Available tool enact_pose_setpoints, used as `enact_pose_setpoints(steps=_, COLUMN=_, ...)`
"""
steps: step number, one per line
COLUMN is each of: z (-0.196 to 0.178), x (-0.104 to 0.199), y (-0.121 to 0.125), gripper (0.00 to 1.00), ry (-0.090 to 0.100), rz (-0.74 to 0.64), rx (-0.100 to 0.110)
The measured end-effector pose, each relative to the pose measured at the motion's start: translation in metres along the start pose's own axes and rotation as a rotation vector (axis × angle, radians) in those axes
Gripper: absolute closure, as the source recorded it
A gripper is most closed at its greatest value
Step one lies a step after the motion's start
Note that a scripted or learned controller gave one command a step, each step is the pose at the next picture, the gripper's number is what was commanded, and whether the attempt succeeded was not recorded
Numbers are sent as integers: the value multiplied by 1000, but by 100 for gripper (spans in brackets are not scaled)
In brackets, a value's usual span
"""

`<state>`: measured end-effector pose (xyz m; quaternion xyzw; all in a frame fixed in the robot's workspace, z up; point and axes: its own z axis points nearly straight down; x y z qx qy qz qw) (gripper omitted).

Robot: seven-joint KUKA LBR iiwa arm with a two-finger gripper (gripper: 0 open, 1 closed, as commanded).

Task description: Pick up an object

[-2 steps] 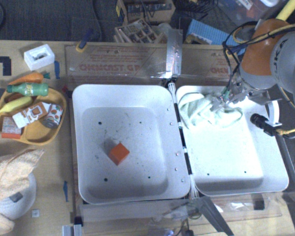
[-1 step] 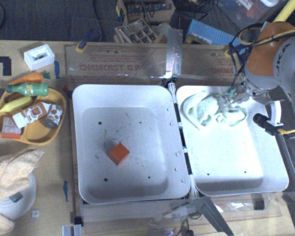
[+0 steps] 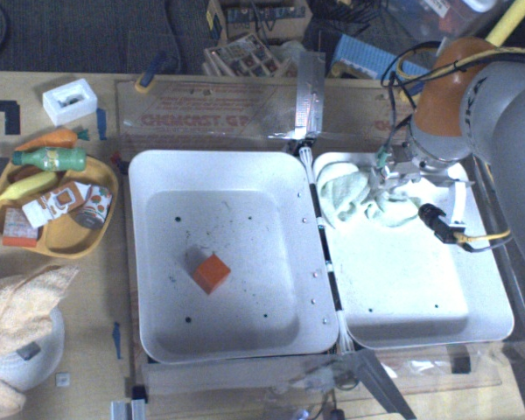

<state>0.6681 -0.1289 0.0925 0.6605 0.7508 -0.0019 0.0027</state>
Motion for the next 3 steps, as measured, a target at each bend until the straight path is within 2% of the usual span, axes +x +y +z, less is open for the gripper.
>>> enact_pose_setpoints(steps=1, z=-8, x=-42, y=-7, gripper=0, ry=4, rz=-14, rx=0)
enact_pose_setpoints(steps=2, z=-1, x=7, y=1, gripper=0, ry=0, rz=-42, rx=-3)
enact_pose_setpoints(steps=3, z=-17, x=-24, y=-4, gripper=0, ry=4, rz=134, rx=1)
